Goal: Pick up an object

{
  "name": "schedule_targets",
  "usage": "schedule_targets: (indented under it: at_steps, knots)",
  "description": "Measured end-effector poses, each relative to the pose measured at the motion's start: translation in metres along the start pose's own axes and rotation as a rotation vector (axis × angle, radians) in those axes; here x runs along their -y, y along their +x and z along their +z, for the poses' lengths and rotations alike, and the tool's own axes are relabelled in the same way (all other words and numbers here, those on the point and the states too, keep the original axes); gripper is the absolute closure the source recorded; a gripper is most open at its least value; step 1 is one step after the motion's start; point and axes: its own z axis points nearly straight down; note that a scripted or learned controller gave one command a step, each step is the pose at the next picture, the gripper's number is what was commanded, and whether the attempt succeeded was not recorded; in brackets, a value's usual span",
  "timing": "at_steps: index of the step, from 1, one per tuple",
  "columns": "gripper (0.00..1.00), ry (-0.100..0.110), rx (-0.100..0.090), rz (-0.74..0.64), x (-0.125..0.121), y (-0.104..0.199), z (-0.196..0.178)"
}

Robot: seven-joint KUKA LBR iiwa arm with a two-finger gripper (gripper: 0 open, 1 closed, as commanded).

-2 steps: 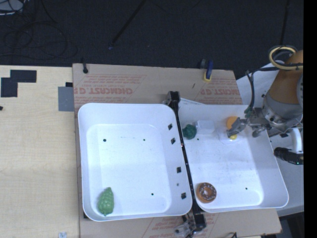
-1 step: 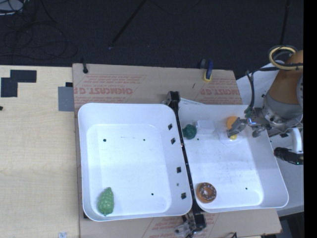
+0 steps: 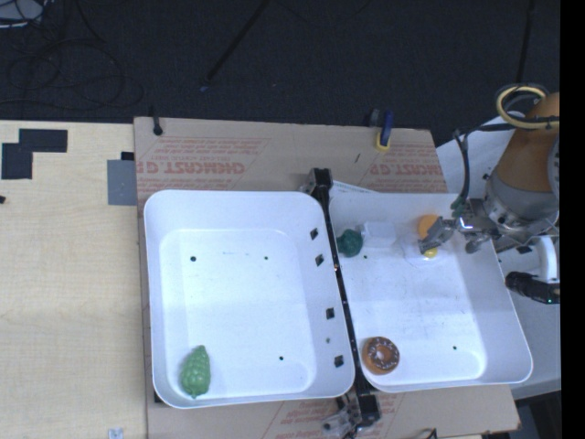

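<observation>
Left bin (image 3: 164,245): green lump (image 3: 195,371) at near-left corner. Right bin (image 3: 498,355): dark green ball (image 3: 349,241) by the divider, donut (image 3: 380,355) near front edge, orange-yellow toy (image 3: 428,230) touching the hand (image 3: 439,236). Hand's opening: cannot tell.

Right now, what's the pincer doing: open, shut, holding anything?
Pincer: cannot be told; it sits by the small orange-and-yellow object in the right white bin.
</observation>
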Motion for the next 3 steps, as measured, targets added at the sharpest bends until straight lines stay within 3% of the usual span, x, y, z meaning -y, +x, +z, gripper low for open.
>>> schedule_targets:
  at_steps: [2,3]
  knots:
    - [0.0,-0.001,0.001,-0.002,-0.01,0.001,0.017]
    - [1.0,0.0,0.001,-0.006,-0.01,0.001,0.006]
